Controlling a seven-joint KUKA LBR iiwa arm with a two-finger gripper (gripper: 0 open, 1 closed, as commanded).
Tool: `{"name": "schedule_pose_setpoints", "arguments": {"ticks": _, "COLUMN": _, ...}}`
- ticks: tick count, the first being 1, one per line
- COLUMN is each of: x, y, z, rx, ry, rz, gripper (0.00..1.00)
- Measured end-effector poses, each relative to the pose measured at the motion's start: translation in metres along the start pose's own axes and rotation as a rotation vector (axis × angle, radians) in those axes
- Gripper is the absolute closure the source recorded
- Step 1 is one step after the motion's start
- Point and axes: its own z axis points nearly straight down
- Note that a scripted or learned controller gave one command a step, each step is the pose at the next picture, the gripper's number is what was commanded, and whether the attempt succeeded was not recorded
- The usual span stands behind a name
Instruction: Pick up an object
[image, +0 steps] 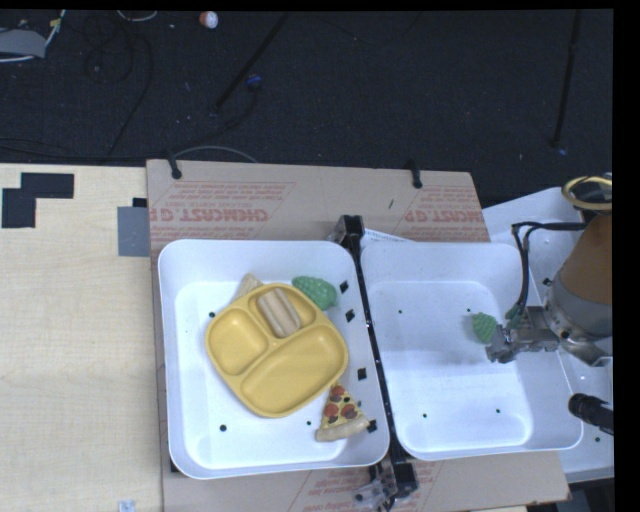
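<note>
Your arm (590, 280) is reaching in from the right edge of the frame, over the right rim of the right bin (450, 425). The end effector (503, 345) is hovering at mid-right, just inside that bin. A small green object (484, 326) is sitting right at its tip, touching or nearly so; you cannot tell from this angle whether it is being grasped, and the end effector's state is not readable.

In the left bin (200, 440), a yellow divided plate (278, 352) is lying centre, with a tan bread-like toy (279, 312) in its upper compartment. A green leafy toy (317, 291) is resting at the plate's upper right edge. A pizza slice toy (341, 416) is lying just below the plate's lower right. Both bins are sitting on cardboard (300, 205) on the worktop (70, 350).
</note>
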Motion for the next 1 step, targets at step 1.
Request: {"name": "schedule_pose_setpoints", "arguments": {"ticks": 1, "x": 0.0006, "y": 0.0063, "z": -0.0437, "rx": 0.000, "ry": 0.000, "rz": -0.006, "gripper": 1.00}}
